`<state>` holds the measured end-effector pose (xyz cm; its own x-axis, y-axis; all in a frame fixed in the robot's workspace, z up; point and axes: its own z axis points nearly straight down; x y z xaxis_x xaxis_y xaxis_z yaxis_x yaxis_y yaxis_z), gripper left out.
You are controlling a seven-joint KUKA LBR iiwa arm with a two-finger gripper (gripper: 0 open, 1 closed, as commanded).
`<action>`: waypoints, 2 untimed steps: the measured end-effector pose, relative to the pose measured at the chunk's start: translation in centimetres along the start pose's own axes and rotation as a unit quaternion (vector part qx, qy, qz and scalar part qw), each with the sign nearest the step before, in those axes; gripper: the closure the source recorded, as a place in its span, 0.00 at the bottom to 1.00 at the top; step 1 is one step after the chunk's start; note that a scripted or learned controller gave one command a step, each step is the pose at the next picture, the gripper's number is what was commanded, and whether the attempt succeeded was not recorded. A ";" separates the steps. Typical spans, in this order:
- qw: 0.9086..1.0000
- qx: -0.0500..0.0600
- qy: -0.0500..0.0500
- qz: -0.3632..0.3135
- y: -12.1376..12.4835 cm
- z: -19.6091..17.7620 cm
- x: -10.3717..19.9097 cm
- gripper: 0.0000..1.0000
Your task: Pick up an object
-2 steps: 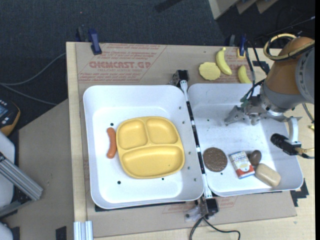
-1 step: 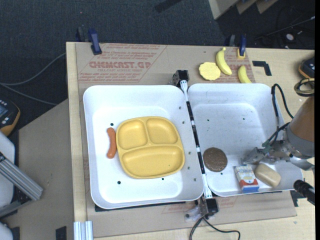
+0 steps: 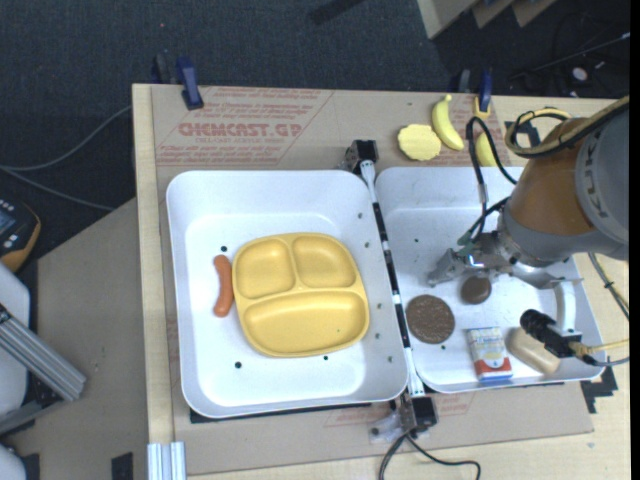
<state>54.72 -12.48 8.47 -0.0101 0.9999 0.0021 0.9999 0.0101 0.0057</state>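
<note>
Camera view: gripper (image 3: 452,264), grip state unclear, just above brown disc (image 3: 431,319).

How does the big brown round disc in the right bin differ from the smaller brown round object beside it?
The big brown round disc is wider than the smaller brown round object. The disc lies near the divider between the bins; the smaller object lies further right, close below the gripper. The disc looks speckled, the smaller object smoother. Both are brown, round and rest in the right white bin.
</note>
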 end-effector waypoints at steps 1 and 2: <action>1.000 0.004 -0.002 0.007 -1.7 0.0 -3.9 0.00; 1.000 0.002 -0.001 0.005 -1.5 -1.0 -3.6 1.00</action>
<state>53.24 -16.13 9.48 0.0002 1.0000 -0.0004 1.0000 -0.0002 0.0014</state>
